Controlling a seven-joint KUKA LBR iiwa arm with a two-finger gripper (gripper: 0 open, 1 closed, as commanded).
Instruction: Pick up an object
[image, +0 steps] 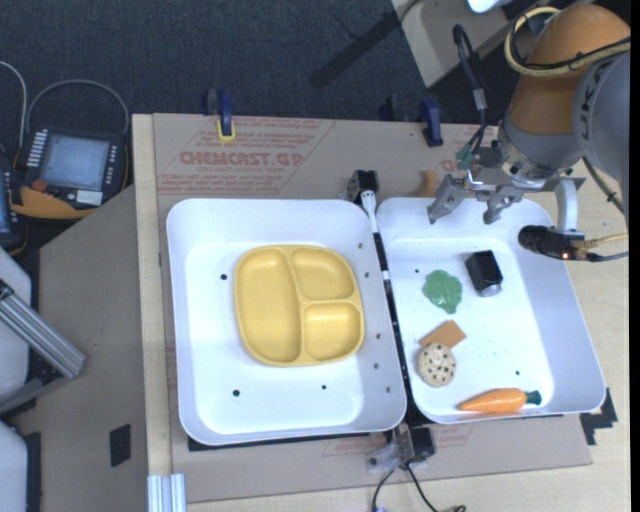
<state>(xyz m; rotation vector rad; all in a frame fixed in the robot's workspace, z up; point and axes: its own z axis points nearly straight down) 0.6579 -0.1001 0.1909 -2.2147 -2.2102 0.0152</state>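
Observation:
In the right bin (560, 330) lie a black block (484, 272), a green broccoli piece (442, 289), a tan cracker (443, 335), a chocolate-chip cookie (436, 365) and an orange carrot (497, 401). My gripper (470, 203) hangs over the bin's far edge, above and behind the black block. Its two fingers stand apart, open, with nothing between them.
The left bin (200, 300) holds a yellow divided plate (298, 303). A black divider strip (383, 280) runs between the bins. Blue clamps (226, 112) sit at the board's far edge. A small screen device (70, 165) lies off the bench at the left.

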